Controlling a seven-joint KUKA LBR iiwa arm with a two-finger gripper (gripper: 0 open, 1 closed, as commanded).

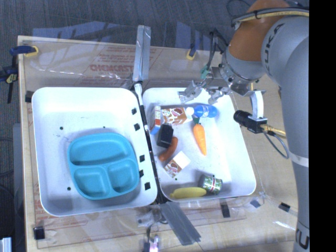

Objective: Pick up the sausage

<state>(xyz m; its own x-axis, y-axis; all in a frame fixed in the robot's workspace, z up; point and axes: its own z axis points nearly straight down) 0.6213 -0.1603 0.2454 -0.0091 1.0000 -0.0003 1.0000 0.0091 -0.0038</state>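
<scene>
The sausage (169,149), short and reddish brown, lies near the left wall of the right bin (239,156), partly under a black block (165,135). My gripper (202,92) hangs above the bin's far edge, up and to the right of the sausage and well apart from it. Its two fingers (188,93) are spread open with nothing between them.
Around the sausage lie a brown snack packet (171,115), a blue bottle (202,111), a carrot (200,138), a small white-and-brown box (177,164), a green can (212,183) and a banana (189,192). The left bin (47,114) holds a blue divided tray (103,164).
</scene>
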